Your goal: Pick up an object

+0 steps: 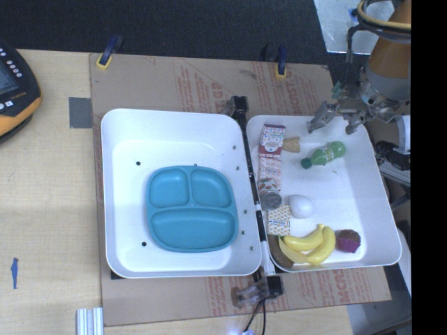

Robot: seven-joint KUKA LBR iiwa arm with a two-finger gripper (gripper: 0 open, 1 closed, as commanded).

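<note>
Gripper [337, 119] spread wide, holding nothing | green bottle [324, 154] just below it | we judge nothing picked yet; descent and grasp remain

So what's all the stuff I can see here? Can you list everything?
Bins: 2, white, side by side on the bench; left bin, right bin.
Divided plate: 1, blue, in the left bin.
Bottle: 1, green, lying in the right bin.
Bananas: 1 bunch, yellow, right bin, near corner.
Egg-like ball: 1, white, right bin.
Round fruit: 1, dark purple, beside the bananas.
Cartons: several, red and white, along the right bin's left wall.
Clamps: 2, blue and yellow, far edge of the board.
Handheld controller: 1, orange and black, far left.
Gripper: 1, grey, over the right bin's far edge.
</note>
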